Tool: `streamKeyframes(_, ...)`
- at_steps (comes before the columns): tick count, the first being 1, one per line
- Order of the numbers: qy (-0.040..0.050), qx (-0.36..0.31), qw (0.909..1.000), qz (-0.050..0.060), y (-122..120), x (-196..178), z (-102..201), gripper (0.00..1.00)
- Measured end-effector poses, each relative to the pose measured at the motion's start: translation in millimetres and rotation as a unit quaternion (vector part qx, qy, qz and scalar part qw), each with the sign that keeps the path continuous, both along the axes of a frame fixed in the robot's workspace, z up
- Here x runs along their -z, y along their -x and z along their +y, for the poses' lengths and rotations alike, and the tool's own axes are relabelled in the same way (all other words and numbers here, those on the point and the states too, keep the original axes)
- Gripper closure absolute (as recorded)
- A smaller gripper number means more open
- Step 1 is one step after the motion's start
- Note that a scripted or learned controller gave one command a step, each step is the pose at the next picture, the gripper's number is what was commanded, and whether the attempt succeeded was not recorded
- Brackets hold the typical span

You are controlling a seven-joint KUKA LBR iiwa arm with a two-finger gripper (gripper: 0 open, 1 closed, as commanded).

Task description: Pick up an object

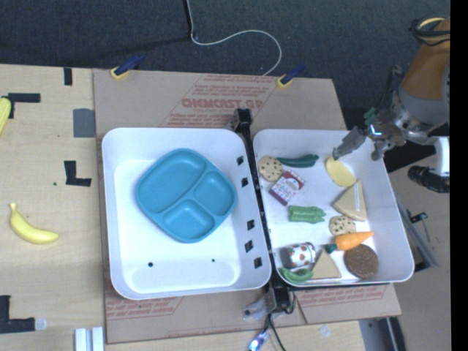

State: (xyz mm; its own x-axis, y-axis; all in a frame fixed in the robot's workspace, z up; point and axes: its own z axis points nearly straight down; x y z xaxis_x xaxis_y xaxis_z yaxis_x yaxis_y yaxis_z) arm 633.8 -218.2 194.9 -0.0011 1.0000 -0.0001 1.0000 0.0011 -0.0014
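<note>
The right bin (395, 218) holds several toy foods: a cookie (270, 168), a green bean pod (296, 161), a red packet (286, 187), a yellow slice (339, 172), a pale wedge (352, 202), a green pea pod (306, 213), a carrot (353, 240), a brown patty (361, 261) and a small can (300, 254). My gripper (363, 147) hovers over the bin's far right corner, just above and right of the yellow slice. Its two fingers are spread open with nothing between them.
The left bin (124, 254) holds a blue divided plate (186, 194). A banana (31, 227) lies on the bench far left, with another yellow piece (4, 114) at the left edge. A cable (241, 39) loops behind the bins.
</note>
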Motion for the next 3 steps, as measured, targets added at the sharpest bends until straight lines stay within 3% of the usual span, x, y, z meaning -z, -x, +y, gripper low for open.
streamKeyframes(1,0.0001,-0.001,1.0000,0.000,-0.4,-10.3,0.4,1.00)
streamKeyframes(2,0.0003,-0.002,1.0000,-0.005,45.5,-119.6,36.7,1.00)
streamKeyframes(3,-0.0012,-0.001,1.0000,0.002,93.7,-91.1,91.7,1.00)
